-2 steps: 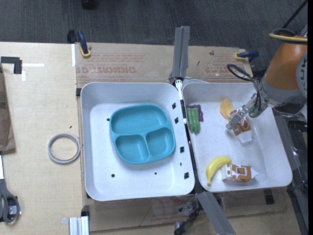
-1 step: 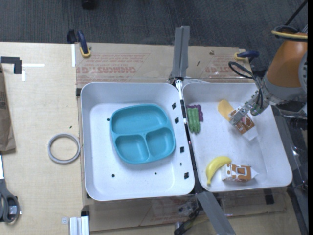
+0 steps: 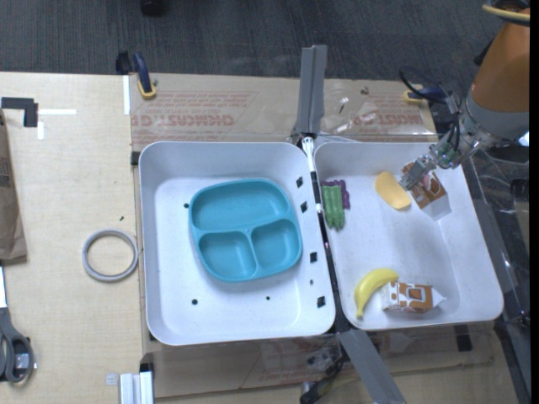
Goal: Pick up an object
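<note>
From my station I see the end effector [image 3: 418,173] low over the far right corner of the right bin [image 3: 472,251], sitting on top of a small brown-and-white carton [image 3: 429,192] that leans against the bin's right wall. I cannot tell how far its fingers are spread, nor whether anything is between them; the tip and the carton blur together there. I judge the carton to be the target, since the arm is angled in from the right straight at it. A pale yellow rounded piece [image 3: 392,191] lies just beside the carton, close enough that it could get nudged.

The other candidates are spread out: a green vegetable with a purple piece behind it [image 3: 335,202] hugs the left wall, while a banana [image 3: 370,289] and a second orange-patterned carton [image 3: 410,298] lie touching near the front edge. The left bin [image 3: 160,251] carries a blue divided plate [image 3: 245,229].

Beyond the bins, a sheet on the surface [image 3: 67,192] carries red mirrored lettering [image 3: 198,118] I cannot read. The carton prints are too small to make out.
</note>
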